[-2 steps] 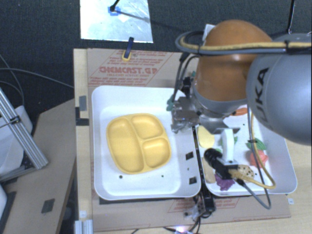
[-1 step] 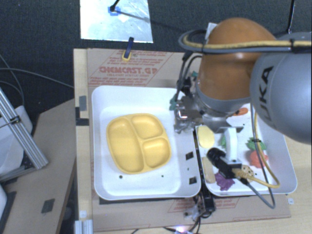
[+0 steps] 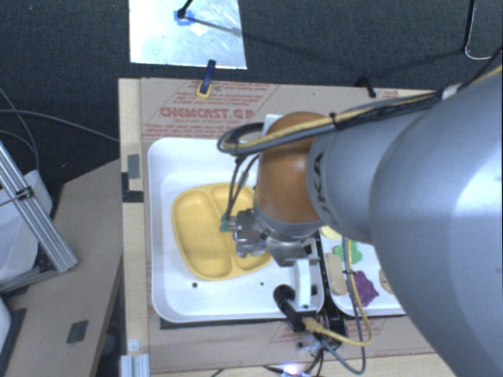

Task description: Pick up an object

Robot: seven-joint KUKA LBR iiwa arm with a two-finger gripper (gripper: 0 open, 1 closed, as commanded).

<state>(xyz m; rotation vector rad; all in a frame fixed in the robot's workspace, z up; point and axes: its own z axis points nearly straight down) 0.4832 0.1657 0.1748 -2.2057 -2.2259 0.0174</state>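
A yellow two-compartment dish [image 3: 206,230] lies in the left white bin [image 3: 177,159], toward its middle. The grey arm with its orange band [image 3: 287,183] reaches in from the right and hangs over the dish's right side. My gripper [image 3: 245,240] points down at the dish's right edge, and the wrist hides most of it. In the right bin [image 3: 393,309] a purple object [image 3: 364,283] and a green one [image 3: 346,251] peek out below the arm.
Cables run along the arm and loop down past the front edge of the bins [image 3: 314,328]. Brown cardboard [image 3: 206,110] lies under both bins. A metal frame [image 3: 31,210] stands at the left on the bench.
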